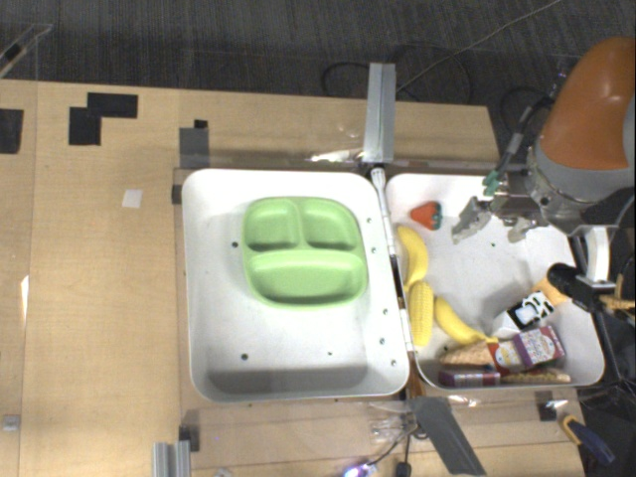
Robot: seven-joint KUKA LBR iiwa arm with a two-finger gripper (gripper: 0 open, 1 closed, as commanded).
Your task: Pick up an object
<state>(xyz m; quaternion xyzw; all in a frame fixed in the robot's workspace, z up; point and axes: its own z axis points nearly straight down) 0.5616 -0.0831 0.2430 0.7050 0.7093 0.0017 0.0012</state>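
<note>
From my seat I see the gripper (492,227) hanging over the upper part of the right bin (477,278), its two fingers spread apart with nothing between them. The nearest candidate is the strawberry (425,215), just off at the gripper's nine o'clock and close to the bin's eleven o'clock corner. That position worries me: it lies near the wall shared with the left bin (219,351), so I judge that a finger coming down on that side could strike the rim or nudge the berry against the wall instead of straddling it. It also looks small and rounded, and I expect it would squirt out if the closing is off-centre. The other choices crowd the bin's seven to five o'clock stretch: a banana (414,254), a corn cob (421,311), a second banana (457,323) and a snack packet (529,349), touching or overlapping one another. A descent there risks pinching two things at once, or closing on a curved banana that rolls aside. If the arm drops straight from where it hangs, I think it meets bare floor. The green divided plate (303,249) in the left bin lies well apart from all this
</note>
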